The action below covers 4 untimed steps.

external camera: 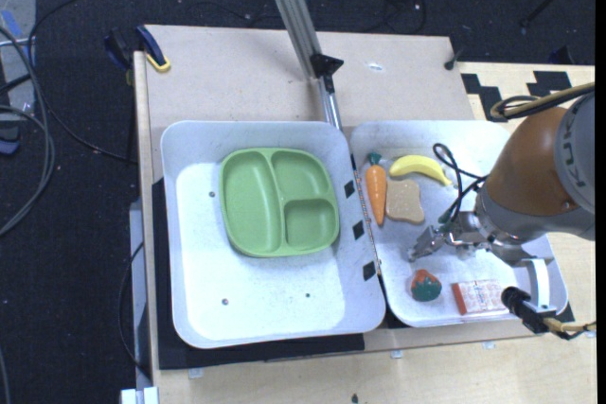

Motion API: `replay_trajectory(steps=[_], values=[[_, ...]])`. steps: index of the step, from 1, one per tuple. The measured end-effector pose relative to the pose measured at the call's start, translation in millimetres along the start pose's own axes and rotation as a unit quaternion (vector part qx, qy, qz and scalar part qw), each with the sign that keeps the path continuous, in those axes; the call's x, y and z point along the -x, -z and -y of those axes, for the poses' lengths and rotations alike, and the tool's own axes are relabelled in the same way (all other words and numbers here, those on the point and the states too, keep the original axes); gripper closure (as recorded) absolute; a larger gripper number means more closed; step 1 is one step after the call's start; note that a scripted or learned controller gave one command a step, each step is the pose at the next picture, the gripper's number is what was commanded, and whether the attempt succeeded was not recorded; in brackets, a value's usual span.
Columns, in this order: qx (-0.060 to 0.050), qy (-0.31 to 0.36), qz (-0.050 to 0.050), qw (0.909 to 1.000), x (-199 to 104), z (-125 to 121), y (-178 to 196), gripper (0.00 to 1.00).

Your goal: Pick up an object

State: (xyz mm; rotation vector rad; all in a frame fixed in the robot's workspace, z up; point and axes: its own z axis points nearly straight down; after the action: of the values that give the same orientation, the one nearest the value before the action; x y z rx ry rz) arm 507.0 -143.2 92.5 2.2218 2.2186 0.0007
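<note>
Over the right bin (547, 272), my hand (423, 247) hangs low beside the bread slice (405, 202) (whether spread or pressed together I cannot tell), and I judge that nothing is lifted yet.

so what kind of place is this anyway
Probably a robotics lab test bench, not a kitchen. Two shallow white bins sit on a plain board, the food in them looks like toys, such as the carrot and banana, and loose cables run over the dark floor.

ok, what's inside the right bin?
In the right bin: a carrot, banana, bread slice, a red-and-green toy and a red-white packet. The arm covers the bin's right part.
</note>
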Motion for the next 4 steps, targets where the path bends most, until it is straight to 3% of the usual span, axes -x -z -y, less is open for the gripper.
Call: replay_trajectory(steps=[1, 3, 4], values=[[0.003, -0.001, 0.001, 1.0, 1, -2, 13, 1.0], [0.003, 0.002, 0.001, 1.0, 12, -2, 136, 1.0], [0.001, 0.002, 0.0, 1.0, 13, -3, 163, 1.0]])
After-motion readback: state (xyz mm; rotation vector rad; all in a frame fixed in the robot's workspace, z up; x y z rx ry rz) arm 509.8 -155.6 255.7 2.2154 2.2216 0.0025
